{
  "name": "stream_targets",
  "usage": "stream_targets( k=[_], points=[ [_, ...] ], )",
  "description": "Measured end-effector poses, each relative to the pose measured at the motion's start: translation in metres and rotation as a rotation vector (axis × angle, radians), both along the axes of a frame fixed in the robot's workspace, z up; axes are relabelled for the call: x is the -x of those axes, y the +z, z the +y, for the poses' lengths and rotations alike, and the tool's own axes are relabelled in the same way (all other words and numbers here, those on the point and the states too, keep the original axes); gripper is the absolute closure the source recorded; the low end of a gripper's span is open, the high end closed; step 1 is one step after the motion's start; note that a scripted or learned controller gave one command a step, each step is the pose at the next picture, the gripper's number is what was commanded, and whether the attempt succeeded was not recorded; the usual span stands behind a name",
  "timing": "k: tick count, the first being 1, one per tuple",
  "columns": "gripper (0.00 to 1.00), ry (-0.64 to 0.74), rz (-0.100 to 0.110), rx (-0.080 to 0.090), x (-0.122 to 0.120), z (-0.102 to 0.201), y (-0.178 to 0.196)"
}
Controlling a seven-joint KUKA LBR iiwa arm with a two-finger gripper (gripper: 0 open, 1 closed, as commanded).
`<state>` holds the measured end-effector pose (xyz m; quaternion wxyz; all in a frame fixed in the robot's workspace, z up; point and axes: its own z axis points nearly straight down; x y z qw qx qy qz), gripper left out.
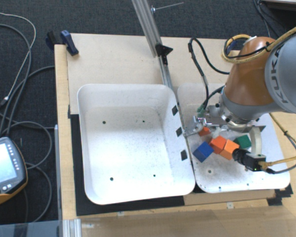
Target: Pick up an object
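A blue clamp (69, 42) grips the bench's (113, 58) corner.

Bright, even overhead light; sharp focus.
Mild glare on white bins (123, 95), soft shadows, faint grain throughout.

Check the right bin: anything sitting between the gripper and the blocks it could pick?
Nothing visible. The arm's wrist hangs low over the right bin, directly above the cluster: blue block, orange block, green block. The wrist hides the gripper itself, so the last gap can't be judged.
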<state>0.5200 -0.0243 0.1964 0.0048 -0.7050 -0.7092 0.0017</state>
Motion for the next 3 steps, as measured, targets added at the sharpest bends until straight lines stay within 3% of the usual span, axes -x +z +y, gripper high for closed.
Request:
stream_targets(
  k=[1, 2, 3],
  points=[
    [0.0, -0.011, -0.003, 0.006, -0.041, -0.074, -0.084],
    [1.0, -0.006, -0.011, 0.003, -0.043, -0.069, -0.068],
    [0.0, -0.006, -0.009, 0.002, -0.042, -0.069, -0.069]
  ],
)
